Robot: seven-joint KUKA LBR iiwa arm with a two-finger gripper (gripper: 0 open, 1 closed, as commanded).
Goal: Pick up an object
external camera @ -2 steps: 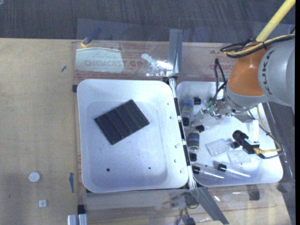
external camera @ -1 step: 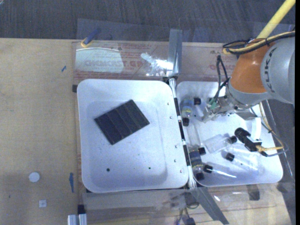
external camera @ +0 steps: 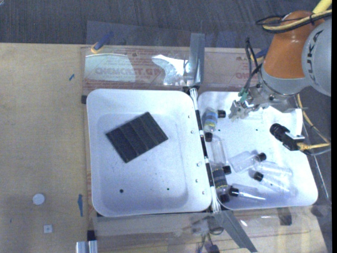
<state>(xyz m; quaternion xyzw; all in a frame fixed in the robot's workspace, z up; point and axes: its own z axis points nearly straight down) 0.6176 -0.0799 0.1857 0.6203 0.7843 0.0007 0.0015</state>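
In the camera view, you see the tool [external camera: 235, 110] low over the back left part of the right bin [external camera: 308, 191]. From this angle you cannot tell whether it is open or closed, and nothing shows in its grip. Above it, the arm [external camera: 288, 46] comes in from the right with its orange band, and the grey housing beside the band carries dark lettering that begins "KU" before the frame edge cuts it off. The things you could pick are spread over both bins. Just left of the tool lies a small bottle with a blue and yellow label [external camera: 209, 119], close to the bin's left wall; its print is too small to read. A row of clear vials with black caps [external camera: 217, 157] runs down that same wall toward the front. Two clear bottles [external camera: 263, 167] lie tilted in the front right part, close together, well apart from the tool. In the left bin [external camera: 105, 194] a dark ribbed slab [external camera: 137, 136] lies flat and turned at an angle, alone near the middle. Behind the bins a printed strip under shiny film [external camera: 126, 68] shows reddish block letters, but glare keeps you from reading them. The table [external camera: 42, 115] is tan, with a small grey disc [external camera: 38, 198] near its front left.
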